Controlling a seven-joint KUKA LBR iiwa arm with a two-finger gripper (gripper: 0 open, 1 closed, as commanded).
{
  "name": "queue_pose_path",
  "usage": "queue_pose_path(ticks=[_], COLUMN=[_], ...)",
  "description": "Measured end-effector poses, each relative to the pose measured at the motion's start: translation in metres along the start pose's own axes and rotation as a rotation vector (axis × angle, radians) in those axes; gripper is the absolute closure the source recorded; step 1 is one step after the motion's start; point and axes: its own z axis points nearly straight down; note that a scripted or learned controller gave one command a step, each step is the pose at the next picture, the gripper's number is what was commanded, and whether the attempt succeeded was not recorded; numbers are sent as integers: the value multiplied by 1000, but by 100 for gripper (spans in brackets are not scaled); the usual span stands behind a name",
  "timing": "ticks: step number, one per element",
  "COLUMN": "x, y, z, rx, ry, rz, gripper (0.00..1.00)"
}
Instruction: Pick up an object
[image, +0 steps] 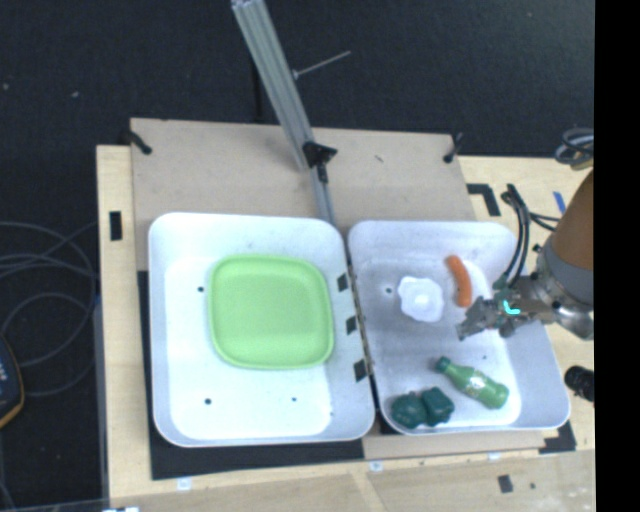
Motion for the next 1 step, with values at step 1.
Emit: queue_pose_path(ticks=[1], x=[0], y=[0], z=[0], rx=[0], ry=[0], rz=[0], gripper=[0])
